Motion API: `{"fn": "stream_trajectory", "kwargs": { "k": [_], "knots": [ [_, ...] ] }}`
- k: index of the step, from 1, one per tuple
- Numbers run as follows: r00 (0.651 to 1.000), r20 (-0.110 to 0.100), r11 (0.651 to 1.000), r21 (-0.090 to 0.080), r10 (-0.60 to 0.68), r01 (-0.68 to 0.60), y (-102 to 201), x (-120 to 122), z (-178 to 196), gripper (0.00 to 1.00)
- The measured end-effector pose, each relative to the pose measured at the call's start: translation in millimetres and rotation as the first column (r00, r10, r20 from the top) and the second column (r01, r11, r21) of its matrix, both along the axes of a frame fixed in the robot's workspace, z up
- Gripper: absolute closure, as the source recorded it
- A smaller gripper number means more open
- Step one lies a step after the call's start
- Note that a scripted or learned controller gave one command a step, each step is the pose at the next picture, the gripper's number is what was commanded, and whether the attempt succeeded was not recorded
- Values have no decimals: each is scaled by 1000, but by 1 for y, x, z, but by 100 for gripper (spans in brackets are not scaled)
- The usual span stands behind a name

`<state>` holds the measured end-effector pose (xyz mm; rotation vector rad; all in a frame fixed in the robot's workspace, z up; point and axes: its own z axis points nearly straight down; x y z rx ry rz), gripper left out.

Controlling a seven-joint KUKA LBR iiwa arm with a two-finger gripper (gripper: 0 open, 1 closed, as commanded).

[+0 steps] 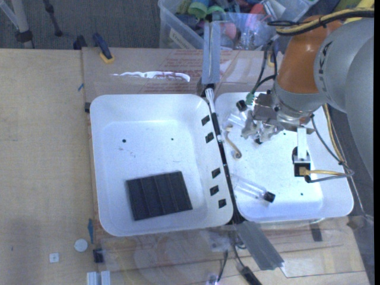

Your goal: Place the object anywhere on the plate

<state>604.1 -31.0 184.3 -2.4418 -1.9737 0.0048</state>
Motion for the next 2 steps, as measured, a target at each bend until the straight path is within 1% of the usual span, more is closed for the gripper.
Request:
{"fn": "stream_trajectory", "kwargs": {
  "k": [1,2],
  "knots": [
    [1000,4,1000,0,-25,25,59,21,71,100],
    [972,2,972,1,234,-234,94,-24,122,100]
  ]
}}
